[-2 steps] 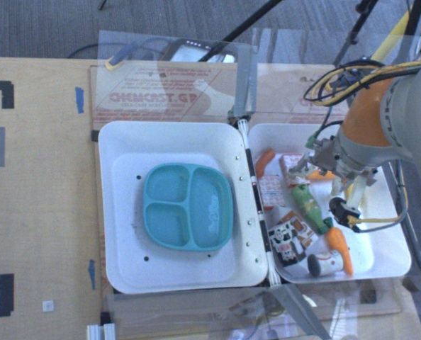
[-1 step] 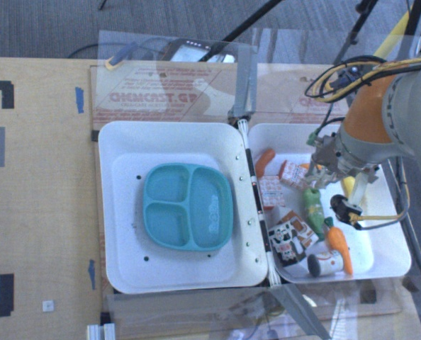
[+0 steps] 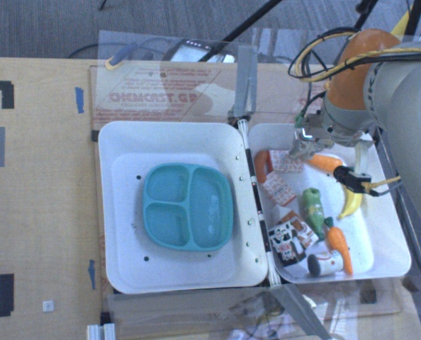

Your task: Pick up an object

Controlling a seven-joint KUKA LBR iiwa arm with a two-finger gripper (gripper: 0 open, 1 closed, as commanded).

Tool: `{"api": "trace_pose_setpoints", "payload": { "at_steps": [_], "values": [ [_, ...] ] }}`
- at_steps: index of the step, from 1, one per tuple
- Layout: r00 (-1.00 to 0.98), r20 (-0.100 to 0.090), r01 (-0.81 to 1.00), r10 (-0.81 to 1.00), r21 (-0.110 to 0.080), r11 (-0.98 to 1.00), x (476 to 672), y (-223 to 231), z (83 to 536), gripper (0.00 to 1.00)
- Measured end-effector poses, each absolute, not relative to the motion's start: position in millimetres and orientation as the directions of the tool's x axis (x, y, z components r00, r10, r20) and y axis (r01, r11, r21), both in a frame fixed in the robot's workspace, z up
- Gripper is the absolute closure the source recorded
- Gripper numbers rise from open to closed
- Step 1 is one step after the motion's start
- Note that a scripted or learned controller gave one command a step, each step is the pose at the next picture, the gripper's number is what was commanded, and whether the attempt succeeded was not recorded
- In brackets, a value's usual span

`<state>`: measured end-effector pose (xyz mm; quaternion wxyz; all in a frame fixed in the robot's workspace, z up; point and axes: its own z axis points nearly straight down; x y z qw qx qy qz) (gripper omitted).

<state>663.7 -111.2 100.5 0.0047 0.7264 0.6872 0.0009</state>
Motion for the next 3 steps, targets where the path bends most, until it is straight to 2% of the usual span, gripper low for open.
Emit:
{"api": "trace_pose_setpoints", "payload": {
  "at_steps": [1, 2, 3],
  "values": [
    [0.055, -0.004, 0.998, 0.998, 0.009, -0.055, 663.9, -111, 100, 0.00],
    [0.081, 0.002, 0.996, 0.997, 0.025, -0.081, 629.3, -138, 96, 0.00],
    [0.080, 0.003, 0.996, 0.997, 0.028, -0.080, 630.7, -137, 106, 1.00]
  ]
}}
